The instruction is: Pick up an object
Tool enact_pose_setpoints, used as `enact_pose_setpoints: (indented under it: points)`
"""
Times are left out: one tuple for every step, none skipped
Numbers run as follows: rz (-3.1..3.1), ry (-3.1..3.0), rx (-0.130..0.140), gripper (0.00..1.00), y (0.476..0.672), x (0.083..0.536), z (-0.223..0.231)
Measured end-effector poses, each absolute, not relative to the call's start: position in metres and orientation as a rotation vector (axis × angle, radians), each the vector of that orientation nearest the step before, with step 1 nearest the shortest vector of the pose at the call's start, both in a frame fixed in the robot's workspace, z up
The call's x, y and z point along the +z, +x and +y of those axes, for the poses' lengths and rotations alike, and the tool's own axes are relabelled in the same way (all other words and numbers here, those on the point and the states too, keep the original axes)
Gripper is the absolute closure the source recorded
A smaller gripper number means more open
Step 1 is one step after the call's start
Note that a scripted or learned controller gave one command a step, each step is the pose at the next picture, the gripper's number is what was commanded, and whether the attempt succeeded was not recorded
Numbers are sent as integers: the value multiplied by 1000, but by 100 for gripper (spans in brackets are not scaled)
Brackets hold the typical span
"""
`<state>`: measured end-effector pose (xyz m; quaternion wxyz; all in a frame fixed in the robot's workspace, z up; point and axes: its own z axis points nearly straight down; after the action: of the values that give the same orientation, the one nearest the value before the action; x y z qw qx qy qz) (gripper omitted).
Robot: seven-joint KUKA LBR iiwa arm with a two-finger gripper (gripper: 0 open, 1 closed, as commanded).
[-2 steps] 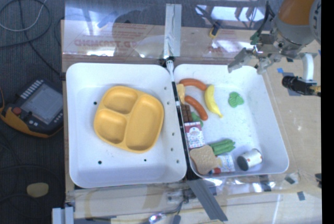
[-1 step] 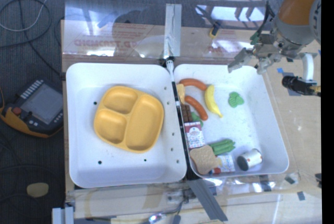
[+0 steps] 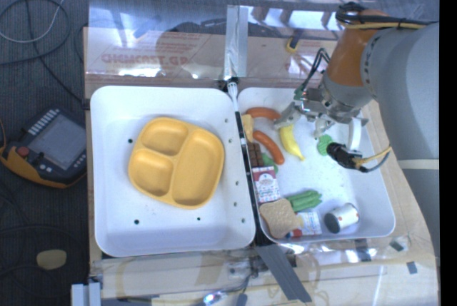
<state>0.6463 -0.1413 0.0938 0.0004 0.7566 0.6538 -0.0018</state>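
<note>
Camera view shows the pincer, whose state I cannot tell, low in the right white bin beside a small yellow plastic banana; probably light, stiff and slick, best gripped across its middle.

Landmark: yellow divided plate, lying in the left bin.
Right bin: just right of the plate's bin, holding the clutter.
Gripper: well right of the plate, low over the right bin's far end.
Banana: just beside the gripper, on the plate's side.
Sausages: between plate and banana.
Can: far right of the plate, near corner.
</note>
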Motion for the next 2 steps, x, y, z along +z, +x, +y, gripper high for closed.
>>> enact_pose_setpoints:
  points:
    - [2056, 2376, -11, 100, 646, 102, -141]
    - [2125, 2315, -3, 100, 651, 153, -122]
